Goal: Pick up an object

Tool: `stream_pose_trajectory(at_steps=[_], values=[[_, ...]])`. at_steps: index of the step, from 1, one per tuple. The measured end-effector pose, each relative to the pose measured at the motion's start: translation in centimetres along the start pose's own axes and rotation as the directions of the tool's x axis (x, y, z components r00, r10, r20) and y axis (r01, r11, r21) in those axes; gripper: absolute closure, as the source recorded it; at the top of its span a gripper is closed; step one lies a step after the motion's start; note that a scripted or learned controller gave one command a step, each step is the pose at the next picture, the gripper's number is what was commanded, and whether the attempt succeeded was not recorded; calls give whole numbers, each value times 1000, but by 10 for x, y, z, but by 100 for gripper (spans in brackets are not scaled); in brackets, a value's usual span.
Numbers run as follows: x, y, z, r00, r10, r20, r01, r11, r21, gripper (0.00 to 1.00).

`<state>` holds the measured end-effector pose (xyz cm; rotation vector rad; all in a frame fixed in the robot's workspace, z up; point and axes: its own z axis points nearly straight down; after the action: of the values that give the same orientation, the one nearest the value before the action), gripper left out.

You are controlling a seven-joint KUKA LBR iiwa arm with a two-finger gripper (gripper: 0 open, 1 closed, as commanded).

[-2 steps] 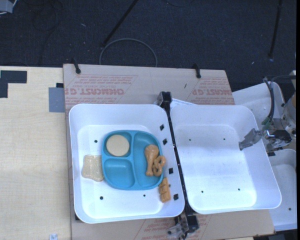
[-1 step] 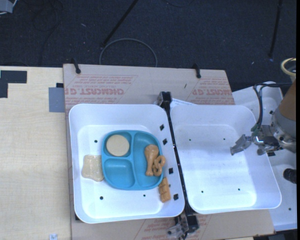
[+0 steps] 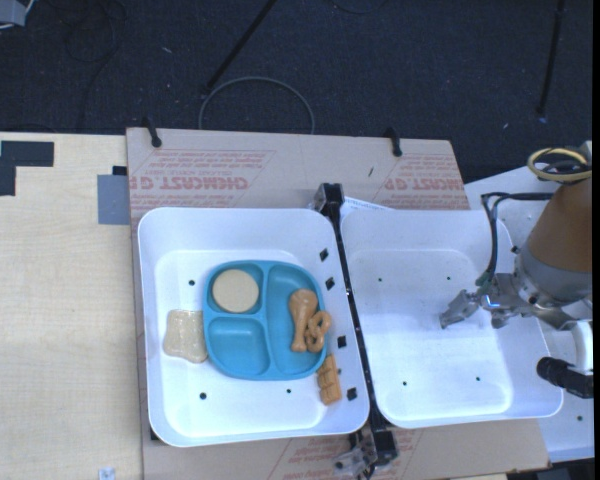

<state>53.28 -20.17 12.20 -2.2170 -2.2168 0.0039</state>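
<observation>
Claw (image 3: pixel 467 308) sits over the right bin (image 3: pixel 420 388), lower right of frame; you can't tell its state. Your left bin (image 3: pixel 170 238) holds one blue tray (image 3: pixel 250 353), one round disc (image 3: pixel 234 290), three tan pieces around it.

The arm (image 3: pixel 565 243) reaches in from the right, wrist angled leftward.

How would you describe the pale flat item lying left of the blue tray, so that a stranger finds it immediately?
Look in the left white bin. The blue tray lies there; against its left edge rests a pale beige slice. Unlike the other food items, it lies on the bin floor, flat and roughly square.
</observation>
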Motion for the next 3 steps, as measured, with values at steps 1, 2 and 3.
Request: stream_pose_trajectory(at_steps=[1,2,3], values=[[1,0,36,1000,2,2,-2,1000,-3,0],[0,1,24,1000,5,2,-5,1000,-5,100],[3,-5,-21,1000,2,3,-2,1000,-7,100]])
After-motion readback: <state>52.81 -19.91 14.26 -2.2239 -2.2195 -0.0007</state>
